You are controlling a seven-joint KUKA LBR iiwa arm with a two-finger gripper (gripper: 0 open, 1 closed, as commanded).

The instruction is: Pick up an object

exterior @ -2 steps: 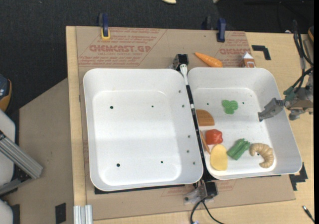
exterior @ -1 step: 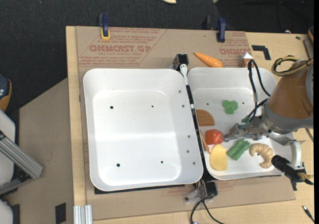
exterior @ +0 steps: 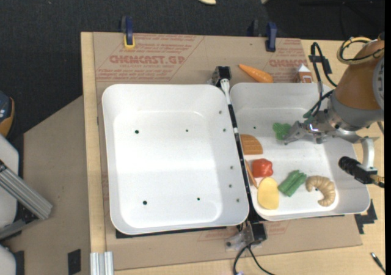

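Observation:
The right bin holds several toy foods. A small green leafy piece lies near its middle. An orange slice and a red pepper sit by the left wall. Along the front lie a yellow lemon, a green pod and a tan croissant. My gripper reaches in from the right, low over the bin, its tip right beside the green leafy piece. Whether it touches that piece is unclear.
The left bin is bare white. An orange carrot and a small carton lie on the board behind the right bin. Clamps hold the board's far edge. Cables run near the arm.

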